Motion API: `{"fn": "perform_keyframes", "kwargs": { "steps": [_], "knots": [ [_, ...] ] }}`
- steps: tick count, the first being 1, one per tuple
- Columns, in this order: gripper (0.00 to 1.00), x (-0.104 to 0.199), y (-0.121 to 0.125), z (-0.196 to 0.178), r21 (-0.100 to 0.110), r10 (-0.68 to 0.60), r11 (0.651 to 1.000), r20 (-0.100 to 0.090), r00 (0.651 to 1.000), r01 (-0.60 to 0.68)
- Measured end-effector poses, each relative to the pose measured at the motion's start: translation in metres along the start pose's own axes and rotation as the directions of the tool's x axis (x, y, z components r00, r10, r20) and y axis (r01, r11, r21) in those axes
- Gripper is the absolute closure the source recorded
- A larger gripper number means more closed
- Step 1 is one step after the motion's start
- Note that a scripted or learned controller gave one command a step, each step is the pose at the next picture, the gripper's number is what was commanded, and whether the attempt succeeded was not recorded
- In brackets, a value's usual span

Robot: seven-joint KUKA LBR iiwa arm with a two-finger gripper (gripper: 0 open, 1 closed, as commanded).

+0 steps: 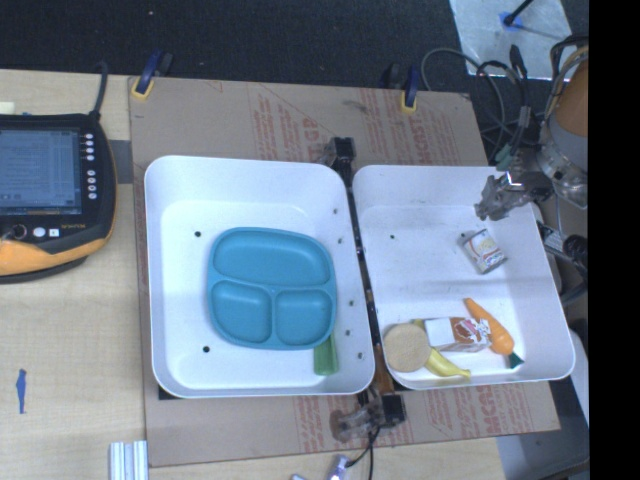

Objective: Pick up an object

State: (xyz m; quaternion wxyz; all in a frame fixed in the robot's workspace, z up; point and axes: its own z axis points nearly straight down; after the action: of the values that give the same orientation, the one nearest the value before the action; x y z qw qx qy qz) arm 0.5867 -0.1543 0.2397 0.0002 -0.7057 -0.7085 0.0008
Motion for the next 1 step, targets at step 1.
{"fn": "perform_keyframes", "kwargs": {
  "steps": [1],
  "knots": [
    [0.00,0.0000,-0.0002,0.0004,0.001,0.000,1.000,-0.001,1.000,0.000]
  ]
}}
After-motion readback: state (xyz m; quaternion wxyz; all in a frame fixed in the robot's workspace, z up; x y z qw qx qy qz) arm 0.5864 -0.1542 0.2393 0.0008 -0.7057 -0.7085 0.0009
